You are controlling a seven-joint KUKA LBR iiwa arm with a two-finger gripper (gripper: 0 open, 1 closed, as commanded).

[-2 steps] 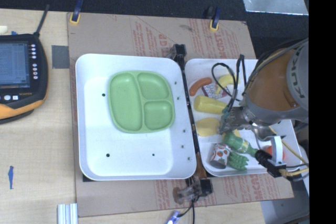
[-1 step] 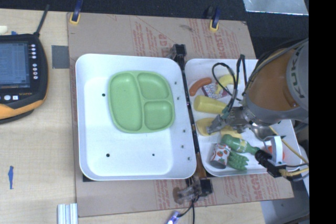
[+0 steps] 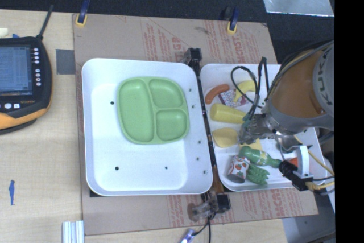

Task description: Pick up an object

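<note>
Now the claw [image 3: 250, 132] is seen lowered into the right bin [image 3: 219, 74], its opening impossible to tell, with the yellow cylinder [image 3: 227, 114] lying crosswise just to its left.

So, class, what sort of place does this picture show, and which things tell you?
Most likely a robotics lab bench. A grey and orange robot arm reaches over a white bin of toy food, a control pendant lies alongside, and cardboard is clamped down.
</note>
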